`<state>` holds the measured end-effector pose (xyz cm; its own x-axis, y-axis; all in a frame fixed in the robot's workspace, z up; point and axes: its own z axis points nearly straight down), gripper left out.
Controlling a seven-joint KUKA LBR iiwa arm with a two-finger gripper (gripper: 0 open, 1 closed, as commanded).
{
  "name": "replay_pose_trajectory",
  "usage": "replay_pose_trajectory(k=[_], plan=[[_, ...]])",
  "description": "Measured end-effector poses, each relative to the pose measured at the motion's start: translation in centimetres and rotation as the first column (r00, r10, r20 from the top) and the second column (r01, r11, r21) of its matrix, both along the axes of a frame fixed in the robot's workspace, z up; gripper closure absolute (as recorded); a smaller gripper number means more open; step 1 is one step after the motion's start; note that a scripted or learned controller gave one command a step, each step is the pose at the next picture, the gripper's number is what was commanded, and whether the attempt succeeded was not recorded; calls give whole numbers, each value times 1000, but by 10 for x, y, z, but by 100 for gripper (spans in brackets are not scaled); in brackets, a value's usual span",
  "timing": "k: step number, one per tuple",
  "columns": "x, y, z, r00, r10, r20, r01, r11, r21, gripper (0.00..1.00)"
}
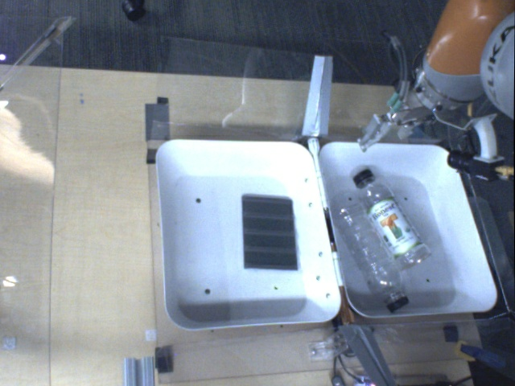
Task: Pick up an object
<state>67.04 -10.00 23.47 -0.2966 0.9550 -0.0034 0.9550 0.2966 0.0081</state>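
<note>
Roughly, big to small:
Bench: pale wood bench top (88, 240) w/ clear plastic sheeting on its left part; dark floor beyond the far edge.
Left bin: shallow white plastic bin (193, 280), rounded corners, a few small dark holes in its floor. Touches or nearly touches the right bin along the shared edge.
Right bin: shallow white plastic bin (463, 272), same build, just right of the left one.
Arm: grey KUKA arm w/ orange band (471, 22) comes in from the upper right, wrist above the far edge of the right bin.
Black pad: flat black ribbed rectangular pad (269, 232) lying flat near the middle of the left bin, long side running near-to-far.
Labelled bottle: clear plastic bottle w/ black cap and white-green-orange label (390, 219), on its side in the right bin, cap toward the far-left corner, lying diagonally.
Plain bottle: second clear plastic bottle, no label, black cap (370, 260), on its side just left of the labelled one, approx parallel, cap toward the near edge. Looks to touch the first along its side; can't confirm.
Gripper: two-finger metal gripper (370, 137) over the far-left rim of the right bin, tips pointing left-down. Nothing seen between the fingers; apart from both bottles. Whether fingers are spread or closed: can't tell at this angle.
</note>
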Motion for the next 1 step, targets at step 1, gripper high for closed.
replay_pose_trajectory(k=[1], plan=[[-21,-8,8,979,-206,-3,206,979,1,0]])
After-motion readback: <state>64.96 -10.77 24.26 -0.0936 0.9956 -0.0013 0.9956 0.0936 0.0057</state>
